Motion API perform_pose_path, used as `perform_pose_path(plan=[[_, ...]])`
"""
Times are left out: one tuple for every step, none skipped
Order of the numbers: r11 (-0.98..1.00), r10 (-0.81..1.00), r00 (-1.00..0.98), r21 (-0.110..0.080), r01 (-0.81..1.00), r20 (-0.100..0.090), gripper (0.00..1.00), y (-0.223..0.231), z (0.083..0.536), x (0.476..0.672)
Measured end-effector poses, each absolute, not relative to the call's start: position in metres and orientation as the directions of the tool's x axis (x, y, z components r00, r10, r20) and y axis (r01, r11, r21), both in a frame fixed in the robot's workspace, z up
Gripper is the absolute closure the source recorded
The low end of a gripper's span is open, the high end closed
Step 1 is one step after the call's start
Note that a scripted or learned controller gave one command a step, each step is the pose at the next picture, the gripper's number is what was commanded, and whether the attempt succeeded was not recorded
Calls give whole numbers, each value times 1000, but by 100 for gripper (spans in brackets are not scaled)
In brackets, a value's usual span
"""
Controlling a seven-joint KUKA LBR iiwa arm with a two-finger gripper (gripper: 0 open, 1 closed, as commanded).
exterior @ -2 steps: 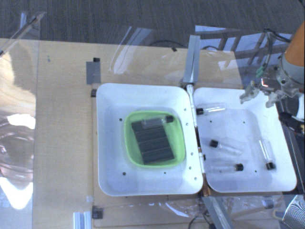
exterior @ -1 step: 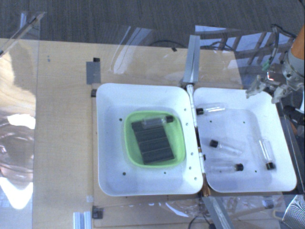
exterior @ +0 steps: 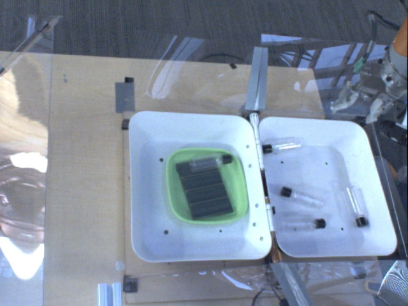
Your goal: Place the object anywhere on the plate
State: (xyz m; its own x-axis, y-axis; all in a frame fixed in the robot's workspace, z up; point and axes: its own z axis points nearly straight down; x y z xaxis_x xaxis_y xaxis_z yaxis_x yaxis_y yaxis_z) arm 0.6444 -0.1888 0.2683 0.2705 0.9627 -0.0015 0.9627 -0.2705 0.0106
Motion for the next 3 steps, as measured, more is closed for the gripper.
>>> perform_pose_path(plan=[[-293, 956, 293, 13, 956, -1, 0, -197, 286, 661], [-347, 938, 347, 12, 938, 0, 0, -194, 299, 671], [-392, 920, 392, 13, 920, 0, 0, -193, 326, 671]])
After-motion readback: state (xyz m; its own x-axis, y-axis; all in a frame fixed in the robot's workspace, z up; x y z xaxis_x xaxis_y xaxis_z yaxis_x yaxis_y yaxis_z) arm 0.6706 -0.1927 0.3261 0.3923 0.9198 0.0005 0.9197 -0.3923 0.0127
